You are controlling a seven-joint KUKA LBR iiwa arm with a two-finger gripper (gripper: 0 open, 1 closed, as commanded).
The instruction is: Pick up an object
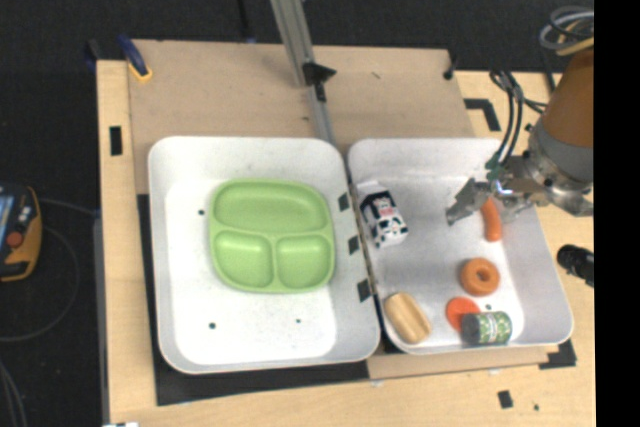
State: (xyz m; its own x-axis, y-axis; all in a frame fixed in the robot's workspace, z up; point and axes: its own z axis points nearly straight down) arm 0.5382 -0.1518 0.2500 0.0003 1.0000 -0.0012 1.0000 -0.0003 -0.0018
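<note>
- Pale wooden bench [230,95] on a dark, speckled floor, bearing two shallow white plastic bins side by side, rims rounded at the corners.
- In the left bin [180,315], a smooth lime-green divided plate [271,235]: one wide compartment above two smaller ones.
- Just right of that plate, across the divider and inside the right bin [420,160], a small blocky black-and-white toy [384,218].
- Farther right of the plate, a slim orange carrot-shaped piece [492,221] lying upright along the bin floor, directly under the gripper.
- Gripper [478,199] low over the right bin, metal fingers spread apart, nothing seen clamped between them; one fingertip [461,209] angled toward the plate side.
- Below the carrot piece, an orange ring-shaped doughnut [481,276].
- At the right bin's near edge, a tan bread-like oval [407,315], a flat orange-red round piece [460,309] and a green-labelled can [488,327] on its side, the last two touching.
- Ribbed grey metal post [287,5] rising slantwise behind the bins.
</note>
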